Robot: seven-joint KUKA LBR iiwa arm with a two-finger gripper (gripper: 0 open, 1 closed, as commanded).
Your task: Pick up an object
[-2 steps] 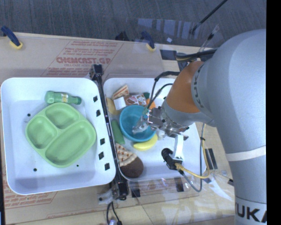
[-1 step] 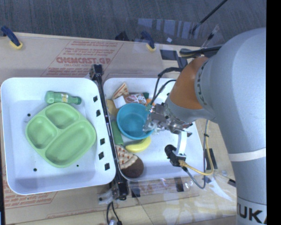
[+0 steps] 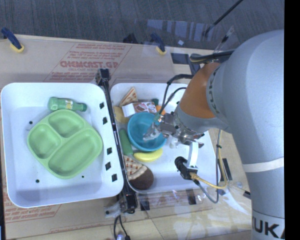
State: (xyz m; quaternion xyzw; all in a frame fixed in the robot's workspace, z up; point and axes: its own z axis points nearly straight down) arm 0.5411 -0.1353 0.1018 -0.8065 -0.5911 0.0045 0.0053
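The right bin [image 3: 210, 169] holds a cluster of toy items. A blue bowl [image 3: 140, 126] sits in the middle of them, with a yellow banana [image 3: 149, 156] just in front of it. A brown round piece with a waffle-patterned wedge [image 3: 139, 175] lies at the near-left corner. A toast-like wedge [image 3: 130, 96] and a small printed box [image 3: 144, 107] lie behind the bowl. My gripper [image 3: 156, 130] reaches in from the right and hangs over the bowl's right rim. Nothing is visibly lifted.
The left bin [image 3: 10, 134] carries a green divided plate [image 3: 65, 143] and a small green bottle [image 3: 66, 104] behind it. A dark green stick [image 3: 125, 141] lies along the right bin's left wall. A black divider [image 3: 110, 129] separates the bins. Cables trail from the wrist over the right bin's front right.
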